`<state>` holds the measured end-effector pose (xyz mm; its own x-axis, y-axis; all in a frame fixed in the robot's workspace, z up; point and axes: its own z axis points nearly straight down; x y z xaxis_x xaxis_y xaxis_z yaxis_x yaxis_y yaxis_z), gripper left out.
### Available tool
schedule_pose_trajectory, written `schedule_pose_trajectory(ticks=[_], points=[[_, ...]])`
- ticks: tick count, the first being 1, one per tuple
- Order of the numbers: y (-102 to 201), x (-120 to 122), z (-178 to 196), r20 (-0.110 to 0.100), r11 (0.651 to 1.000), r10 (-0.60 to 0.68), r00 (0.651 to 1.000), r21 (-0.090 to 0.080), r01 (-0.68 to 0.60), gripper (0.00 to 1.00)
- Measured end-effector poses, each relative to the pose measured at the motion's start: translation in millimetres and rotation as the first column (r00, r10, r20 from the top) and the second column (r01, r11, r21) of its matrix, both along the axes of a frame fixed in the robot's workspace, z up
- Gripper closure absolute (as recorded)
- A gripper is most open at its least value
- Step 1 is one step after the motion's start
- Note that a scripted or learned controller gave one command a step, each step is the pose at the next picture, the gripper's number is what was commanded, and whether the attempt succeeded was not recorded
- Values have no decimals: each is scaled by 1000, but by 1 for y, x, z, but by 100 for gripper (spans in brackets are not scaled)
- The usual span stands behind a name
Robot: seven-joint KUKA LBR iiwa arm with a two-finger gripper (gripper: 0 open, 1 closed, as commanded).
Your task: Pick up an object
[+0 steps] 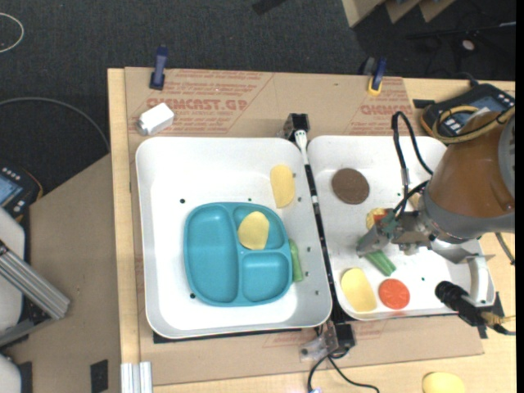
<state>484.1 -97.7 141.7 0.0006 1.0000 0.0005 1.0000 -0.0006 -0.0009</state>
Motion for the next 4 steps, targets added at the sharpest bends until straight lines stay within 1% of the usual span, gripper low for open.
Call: schedule_pose_trajectory(ticks=[1, 2, 3, 4], points=[[-24, 15, -60, -4, 1000, -2, 1000, 1, 2, 0], [-23, 16, -47, 2, 1000, -1, 1000, 0, 1, 100], [52, 38, 48, 12, 1000, 10, 1000, 2, -10, 100], [129, 21, 262, 21, 1000, 10, 1000, 4, -10, 100]])
